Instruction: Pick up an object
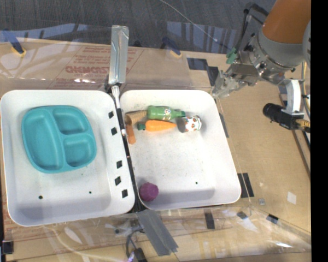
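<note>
gripper [221, 87] | kept above right bin [218, 184] corner | grip cannot be told | carrot [158, 126], bottle [165, 112] bunched together | ball [148, 190] alone, easier

Two shallow white bins [169, 198], moulded plastic, smooth with a soft sheen, floors lightly speckled.

Teal divided tray [58, 138], plastic, matt to satin, in the bin farther from the two-finger metal gripper [221, 89].

In the bin nearer the gripper:
- green bottle-shaped toy [165, 113], glossy plastic with a printed label
- orange carrot-shaped toy [159, 126], smooth plastic, dull sheen
- brown stick-shaped piece [130, 127], matt, wood-like
- small white-and-dark figure [189, 124], material cannot be told
- purple ball [148, 190], matt, slightly fuzzy-looking

Gripper: bare grey metal, dull. Wrist above it: grey casing with a smooth orange band [288, 10], satin.

Brown bench top [262, 157]: cardboard-like, matt, under clear glossy film, patched with grey tape [119, 53].
</note>
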You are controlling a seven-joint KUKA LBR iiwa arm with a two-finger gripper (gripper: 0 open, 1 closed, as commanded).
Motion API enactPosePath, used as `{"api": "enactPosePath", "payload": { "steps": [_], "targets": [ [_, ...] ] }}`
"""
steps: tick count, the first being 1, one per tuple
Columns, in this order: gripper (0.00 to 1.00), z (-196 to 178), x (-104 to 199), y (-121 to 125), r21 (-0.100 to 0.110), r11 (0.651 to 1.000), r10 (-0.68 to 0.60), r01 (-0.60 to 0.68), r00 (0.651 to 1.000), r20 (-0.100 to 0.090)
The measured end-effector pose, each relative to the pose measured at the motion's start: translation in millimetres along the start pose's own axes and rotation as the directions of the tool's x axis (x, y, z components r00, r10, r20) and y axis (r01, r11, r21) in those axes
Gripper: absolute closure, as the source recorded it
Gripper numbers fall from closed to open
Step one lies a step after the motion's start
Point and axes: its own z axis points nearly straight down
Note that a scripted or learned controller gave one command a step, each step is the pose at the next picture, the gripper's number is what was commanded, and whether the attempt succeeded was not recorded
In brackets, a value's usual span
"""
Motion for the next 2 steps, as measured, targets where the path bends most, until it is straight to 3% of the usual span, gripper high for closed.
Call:
{"api": "enactPosePath", "payload": {
  "steps": [1,2],
  "targets": [
    [1.0,-30.9,150.1,-0.6,0.004,0.971,-0.241,0.241,0.971,-0.005],
    [1.0,-12.6,81.3,1.4,0.011,0.978,-0.208,0.208,0.978,-0.002]
  ]
}}
